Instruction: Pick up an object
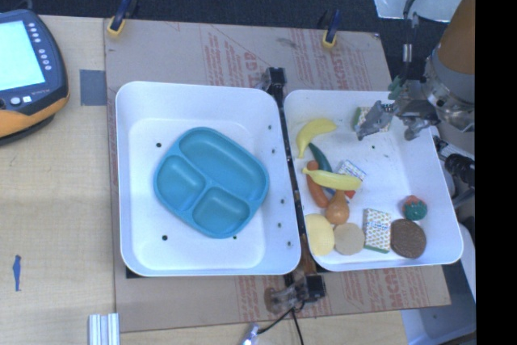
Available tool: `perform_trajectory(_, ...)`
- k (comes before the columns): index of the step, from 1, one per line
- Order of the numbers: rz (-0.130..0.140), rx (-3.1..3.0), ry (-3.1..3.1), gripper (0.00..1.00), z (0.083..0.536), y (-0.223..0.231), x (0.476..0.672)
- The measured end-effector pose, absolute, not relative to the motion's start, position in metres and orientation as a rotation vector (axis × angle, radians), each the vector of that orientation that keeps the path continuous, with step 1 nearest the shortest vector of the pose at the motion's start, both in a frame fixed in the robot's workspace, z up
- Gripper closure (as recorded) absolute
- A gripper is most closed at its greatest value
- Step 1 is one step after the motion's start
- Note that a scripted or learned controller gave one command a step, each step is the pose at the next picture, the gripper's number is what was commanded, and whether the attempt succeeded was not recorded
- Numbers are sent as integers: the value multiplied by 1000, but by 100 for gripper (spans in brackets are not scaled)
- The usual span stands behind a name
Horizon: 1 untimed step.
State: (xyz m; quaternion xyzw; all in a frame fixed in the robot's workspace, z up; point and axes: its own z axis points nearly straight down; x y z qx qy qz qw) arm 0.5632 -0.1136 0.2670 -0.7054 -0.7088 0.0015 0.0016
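Toward six o'clock in the right bin (440, 174) lie a brown disc (408, 238), an onion (338, 212) and two bananas (331, 179). At three o'clock the gripper (373, 124) hovers above that bin's far side, pinching nothing; whether its pincer is spread, I cannot tell.

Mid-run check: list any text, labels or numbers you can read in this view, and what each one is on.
No text here can be read.
Cardboard sheet under the bins: repeated red print, too blurred to read.
Handheld pendant: lit screen and buttons, too small to read.
Small packet in the right bin: patterned print, illegible.
Small wrapper: markings illegible.
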Motion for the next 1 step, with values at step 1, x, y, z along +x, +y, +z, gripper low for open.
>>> perform_trajectory(1, 6, -2212, -2224, 0, 162, -95, 482)
